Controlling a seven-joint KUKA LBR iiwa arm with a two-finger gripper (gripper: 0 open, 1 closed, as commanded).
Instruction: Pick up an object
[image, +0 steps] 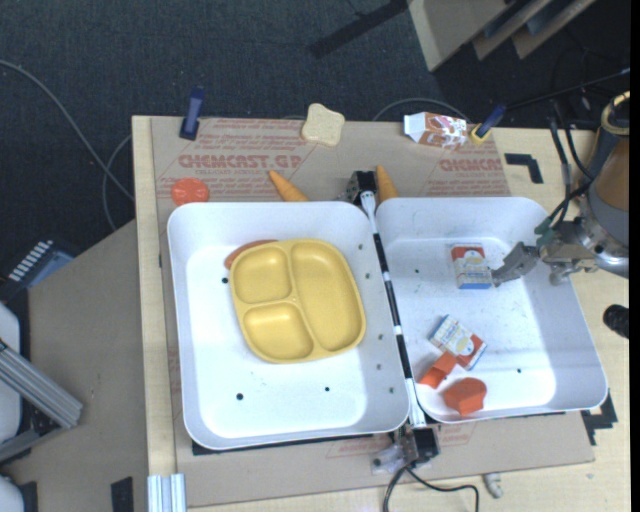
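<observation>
- Camera view: I saw the tool (522, 262) low over the right bin (570, 330), at its far right part, with its tip just beside a small red-and-white carton (470, 268) lying flat on the bin floor.
- I could not tell whether the tool was spread or pressed together; nothing showed between its tips.
- A second small carton (458, 338) and an orange-red piece (464, 395) lay nearer the bin's front, well apart from the tool.
- The left bin (200, 330) held a yellow divided plate (297, 299).
- I judged the pick not yet done: nothing lifted, the grasp and the raise left.
</observation>
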